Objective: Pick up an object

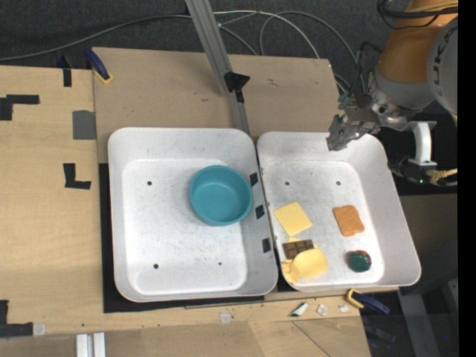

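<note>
Pincer (343,136) hangs over far corner of right bin (375,151); we cannot tell its state, nothing seen pinched.

Objects all lie toward near side from pincer, well apart from it. We judge orange block (348,219) nearest, almost straight down view from pincer, long axis roughly up-down in view.

Yellow square (293,218) down and leftward. Yellow cup (306,264) touching brown piece (297,248); green ball (359,260) farther. Blue bowl (219,194) in left bin (134,155), far left.

We see nothing in way of orange block.

Pale wood desk (44,222), black tape marks along left edge. Dark carpeted floor (89,10) beyond far edge, white cables (282,22) trailing there. Grey metal pole (212,39) slants over far edge.
</note>
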`<move>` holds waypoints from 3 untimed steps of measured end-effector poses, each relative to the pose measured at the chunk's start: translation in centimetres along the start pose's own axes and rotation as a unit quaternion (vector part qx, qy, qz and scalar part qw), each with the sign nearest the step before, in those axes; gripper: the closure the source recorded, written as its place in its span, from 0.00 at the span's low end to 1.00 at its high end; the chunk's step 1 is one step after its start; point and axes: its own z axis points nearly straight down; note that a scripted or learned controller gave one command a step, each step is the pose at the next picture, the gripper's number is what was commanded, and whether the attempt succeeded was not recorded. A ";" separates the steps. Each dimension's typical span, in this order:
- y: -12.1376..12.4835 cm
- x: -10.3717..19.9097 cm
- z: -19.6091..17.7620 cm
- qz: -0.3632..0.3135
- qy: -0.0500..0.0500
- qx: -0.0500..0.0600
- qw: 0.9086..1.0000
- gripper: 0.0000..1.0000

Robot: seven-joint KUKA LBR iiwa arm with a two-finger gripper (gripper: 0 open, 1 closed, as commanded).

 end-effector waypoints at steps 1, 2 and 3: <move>-0.8 5.3 1.3 -0.002 0.001 0.003 1.000 1.00; -0.1 10.9 2.7 -0.003 0.001 0.004 1.000 1.00; -0.3 16.2 3.9 -0.003 0.001 0.004 1.000 1.00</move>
